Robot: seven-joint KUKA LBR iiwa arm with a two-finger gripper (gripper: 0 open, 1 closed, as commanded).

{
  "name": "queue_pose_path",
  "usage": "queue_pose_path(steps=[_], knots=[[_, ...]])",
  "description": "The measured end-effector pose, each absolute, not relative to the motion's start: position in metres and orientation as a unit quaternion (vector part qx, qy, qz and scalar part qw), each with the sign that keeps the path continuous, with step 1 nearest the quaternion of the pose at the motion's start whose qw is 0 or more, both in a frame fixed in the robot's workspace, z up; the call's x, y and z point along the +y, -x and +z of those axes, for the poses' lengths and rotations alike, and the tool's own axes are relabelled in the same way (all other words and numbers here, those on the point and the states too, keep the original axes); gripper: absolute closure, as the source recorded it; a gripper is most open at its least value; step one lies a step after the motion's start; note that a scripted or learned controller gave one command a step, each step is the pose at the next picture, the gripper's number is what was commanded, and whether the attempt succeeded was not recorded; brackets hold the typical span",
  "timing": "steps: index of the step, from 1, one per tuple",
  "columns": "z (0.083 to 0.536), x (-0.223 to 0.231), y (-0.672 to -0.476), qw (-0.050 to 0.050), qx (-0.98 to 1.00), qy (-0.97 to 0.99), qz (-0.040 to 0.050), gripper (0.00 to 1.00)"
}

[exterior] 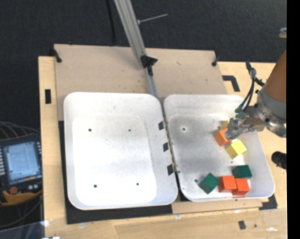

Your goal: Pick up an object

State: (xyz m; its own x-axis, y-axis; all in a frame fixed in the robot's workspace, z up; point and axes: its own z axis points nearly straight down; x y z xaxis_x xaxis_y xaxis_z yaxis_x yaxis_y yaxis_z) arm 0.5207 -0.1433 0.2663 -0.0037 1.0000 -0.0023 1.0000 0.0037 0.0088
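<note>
Inside the right bin (190, 108) lie coloured blocks (228, 183); whether the end effector (233, 129) grips anything, I cannot tell.

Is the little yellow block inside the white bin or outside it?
Inside. The small yellow block lies on the floor of the right-hand white bin, within its rim, just below the gripper and an orange block.

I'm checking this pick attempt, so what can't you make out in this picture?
- Gripper: its fingers are too small and blurred to judge in the camera view.
- Orange block: partly covered by the gripper; a grasp cannot be told.
- Arm: cut off at the right edge.
</note>
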Motion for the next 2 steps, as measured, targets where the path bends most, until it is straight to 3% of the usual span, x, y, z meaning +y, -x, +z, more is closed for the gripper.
queue_pose_path(steps=[1, 2], knots=[[0.29, -0.144, -0.522, 0.002, 0.709, -0.706, 0.0012, 1.0], [0.28, -0.101, -0.531, 0.0, 0.709, -0.705, -0.0002, 1.0]])
